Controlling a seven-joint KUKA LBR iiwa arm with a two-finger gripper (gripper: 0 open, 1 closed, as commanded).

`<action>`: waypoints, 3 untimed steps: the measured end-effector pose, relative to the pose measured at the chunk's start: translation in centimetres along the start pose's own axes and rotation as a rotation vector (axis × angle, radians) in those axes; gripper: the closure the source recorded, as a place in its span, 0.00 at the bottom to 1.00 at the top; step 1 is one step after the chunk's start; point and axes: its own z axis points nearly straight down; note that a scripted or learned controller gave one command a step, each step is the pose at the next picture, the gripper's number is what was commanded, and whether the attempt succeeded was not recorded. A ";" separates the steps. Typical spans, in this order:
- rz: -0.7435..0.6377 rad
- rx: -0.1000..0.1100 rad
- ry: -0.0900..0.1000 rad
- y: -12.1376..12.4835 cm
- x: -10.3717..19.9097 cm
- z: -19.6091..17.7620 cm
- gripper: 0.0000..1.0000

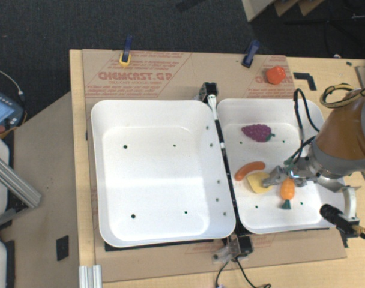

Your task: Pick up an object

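So the worktop (80, 161) is sitting under a big sheet of brown cardboard (170, 71), and that sheet is showing red printed writing along its far edge. I'm reading it as "CHEMCAST GP" with smaller lines under it that are too tiny to make out. There's a second red print block to the right, near the far corner of the right bin, but it's blurry. 2 clamps are pinching the cardboard's far edge, one blue and yellow (126, 54) and one dark blue (251, 53).

The 2 white bins are lying side by side, touching along a black strip. The left bin (110, 131) is showing just a few small dark dots on its floor. The right bin (272, 221) is holding all the toy food.

Stuff in it: a purple grape bunch (257, 132) is lying toward the far side, well apart from the rest. An orange sausage-shaped piece (249, 170) is lying near the middle, slanted. Just beside it, a pale yellow wedge (257, 183) is sitting right against the gripper's tip. A little orange carrot (287, 191) with a green stem is lying under the wrist, stem pointing to the near edge.

An orange pepper-like toy (276, 75) is sitting outside the bins on the cardboard.

The arm (344, 137) is reaching in from the right, bent low over the right bin, with black cables looping over it. The gripper (274, 177) is pointing left, down among the yellow wedge and carrot. Whether the jaws are spread or pressed together, I can't tell.
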 end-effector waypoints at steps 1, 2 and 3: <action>-0.001 -0.007 -0.004 0.2 -0.1 -1.3 1.00; -0.007 -0.008 -0.003 6.0 3.6 -3.2 1.00; -0.008 -0.011 -0.003 9.5 9.4 -10.6 1.00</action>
